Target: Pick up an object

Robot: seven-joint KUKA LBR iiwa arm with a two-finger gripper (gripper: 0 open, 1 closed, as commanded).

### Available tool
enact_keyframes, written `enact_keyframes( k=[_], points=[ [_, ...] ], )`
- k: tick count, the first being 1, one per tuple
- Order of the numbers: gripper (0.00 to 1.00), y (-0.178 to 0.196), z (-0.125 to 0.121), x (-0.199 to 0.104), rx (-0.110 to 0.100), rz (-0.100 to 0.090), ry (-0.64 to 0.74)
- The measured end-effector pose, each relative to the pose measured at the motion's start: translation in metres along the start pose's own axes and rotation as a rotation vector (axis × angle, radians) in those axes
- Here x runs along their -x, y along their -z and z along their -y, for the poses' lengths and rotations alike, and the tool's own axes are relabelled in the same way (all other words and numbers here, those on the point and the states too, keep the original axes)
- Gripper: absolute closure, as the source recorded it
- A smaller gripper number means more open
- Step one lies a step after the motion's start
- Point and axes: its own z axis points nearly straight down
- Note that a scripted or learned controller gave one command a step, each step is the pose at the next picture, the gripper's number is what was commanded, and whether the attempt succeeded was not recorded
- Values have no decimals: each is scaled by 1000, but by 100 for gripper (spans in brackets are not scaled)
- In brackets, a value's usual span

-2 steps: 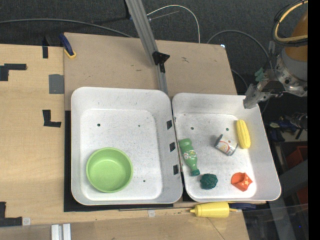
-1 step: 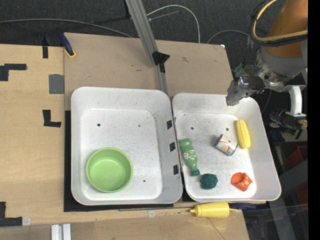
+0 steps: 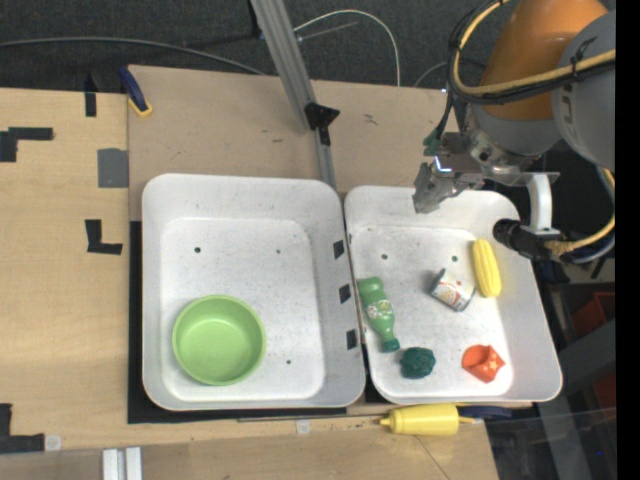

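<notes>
Tan wooden bench [image 3: 230,118] against dark carpeted floor [image 3: 120,13], evenly lit

A yellow bottle [image 3: 425,420] is lying on the surface [image 3: 220,128] just beside the right bin [image 3: 548,363]; a grey pole [image 3: 280,38] is slanting above both bins, and a blue-and-yellow clamp [image 3: 135,93] is sitting well apart.

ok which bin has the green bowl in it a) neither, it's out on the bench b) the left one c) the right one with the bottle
b: the green bowl sits in the near-left corner of the left bin, while the right bin holds the green bottle and other small items.
</notes>
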Motion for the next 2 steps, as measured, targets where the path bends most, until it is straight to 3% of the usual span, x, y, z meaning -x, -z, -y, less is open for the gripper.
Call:
enact_keyframes(
  k=[2],
  points=[
    [100,-9,-17,-115,1,-1,1]
  ],
)
